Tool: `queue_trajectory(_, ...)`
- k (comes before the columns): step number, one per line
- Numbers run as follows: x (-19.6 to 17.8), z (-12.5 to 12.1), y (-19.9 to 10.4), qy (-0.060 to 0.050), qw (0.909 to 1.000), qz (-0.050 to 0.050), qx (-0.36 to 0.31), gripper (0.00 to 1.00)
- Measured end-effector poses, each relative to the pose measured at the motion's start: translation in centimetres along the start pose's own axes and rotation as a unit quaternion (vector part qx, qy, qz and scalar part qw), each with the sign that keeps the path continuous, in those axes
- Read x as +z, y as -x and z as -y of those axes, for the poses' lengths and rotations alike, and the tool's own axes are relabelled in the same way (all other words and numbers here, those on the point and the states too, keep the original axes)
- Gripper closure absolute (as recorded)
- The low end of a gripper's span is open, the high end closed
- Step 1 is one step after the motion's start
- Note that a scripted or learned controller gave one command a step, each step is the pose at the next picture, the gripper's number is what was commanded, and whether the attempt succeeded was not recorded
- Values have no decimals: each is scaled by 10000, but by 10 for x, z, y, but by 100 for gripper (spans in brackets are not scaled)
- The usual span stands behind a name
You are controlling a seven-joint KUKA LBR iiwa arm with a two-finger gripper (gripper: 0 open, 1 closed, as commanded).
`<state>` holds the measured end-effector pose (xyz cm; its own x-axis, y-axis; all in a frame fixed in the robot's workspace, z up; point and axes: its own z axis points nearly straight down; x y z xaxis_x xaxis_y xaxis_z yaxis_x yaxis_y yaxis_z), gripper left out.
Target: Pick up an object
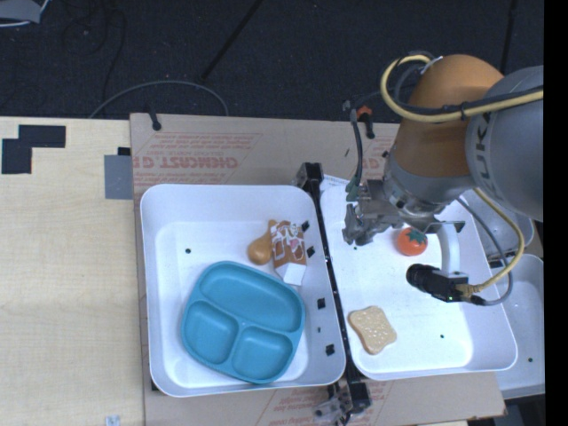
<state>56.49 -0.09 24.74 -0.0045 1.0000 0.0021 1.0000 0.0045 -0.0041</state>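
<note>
The gripper (359,224) hung low over the upper left part of the right bin (461,358), close to the divider between the two bins. Whether it was open or closed could not be told from this slanted view, and nothing showed as held in it. Just to its right lay a small orange-red tomato-like object (412,240), the nearest candidate for a pick. A toast-shaped piece (372,329) rested lower in the same bin, well apart. The left bin (160,238) carried a blue sectioned plate (241,322) and, above it, a brown pear-like toy (260,249) touching a brown-and-white packet (288,245). Both bins sat on cardboard over a pale wooden bench (62,264); dark floor with cables filled the top of the frame.
</note>
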Motion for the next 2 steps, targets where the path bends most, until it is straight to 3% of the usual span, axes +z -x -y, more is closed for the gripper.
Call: queue_trajectory(2,0,23,-97,-9,10000,8,1,100)
